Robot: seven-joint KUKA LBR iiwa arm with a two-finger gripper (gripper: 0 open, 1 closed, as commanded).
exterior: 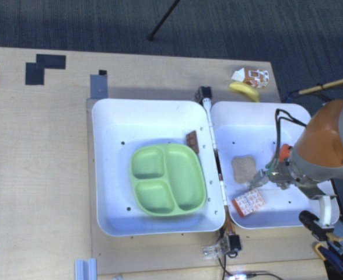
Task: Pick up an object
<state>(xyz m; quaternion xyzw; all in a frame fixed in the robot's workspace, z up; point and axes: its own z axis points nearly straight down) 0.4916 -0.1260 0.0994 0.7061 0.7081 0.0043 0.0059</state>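
- I see a small red-and-white packet (249, 202) lying at the near edge of the right bin (241, 124), with a tan, sponge-like block (243, 168) just beyond it.
- My gripper (263, 177) sits low in that bin, right of the block and near the packet; I cannot tell its opening.
- The left bin (110, 156) holds a green divided tray (167, 179) and a small brown piece (191, 139).
- On the table (37, 174) beyond the right bin lie a banana (243, 90) and a small carton (254, 76).

The arm (329, 144) runs off the frame at 3 o'clock, and its wrist hides whatever the gripper's (259, 179) doing.
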